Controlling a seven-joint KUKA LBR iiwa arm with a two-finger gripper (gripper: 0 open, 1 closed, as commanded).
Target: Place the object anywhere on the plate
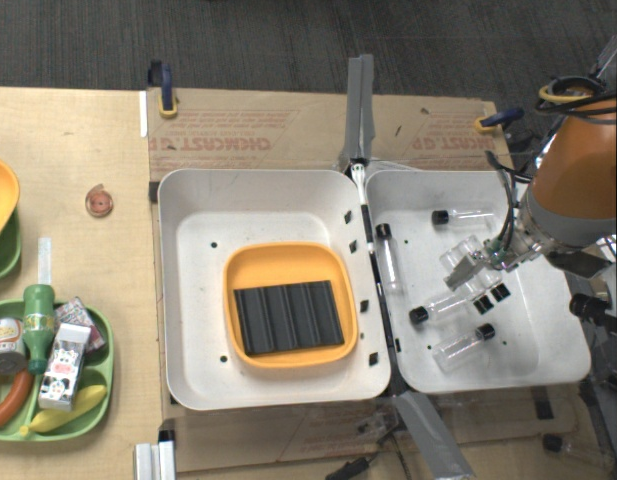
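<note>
One black ridged block [289, 317] sits on one orange plate [240, 268]; right of it, four clear tubes [463, 343]; jaws' state unclear.

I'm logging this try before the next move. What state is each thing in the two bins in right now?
Square orange plate: flat in the left white bin, carrying a black ribbed slab.
Clear plastic tubes with black caps: lying on their sides, scattered in the right white bin, none on the plate.
Pincer: low over the tubes.
</note>
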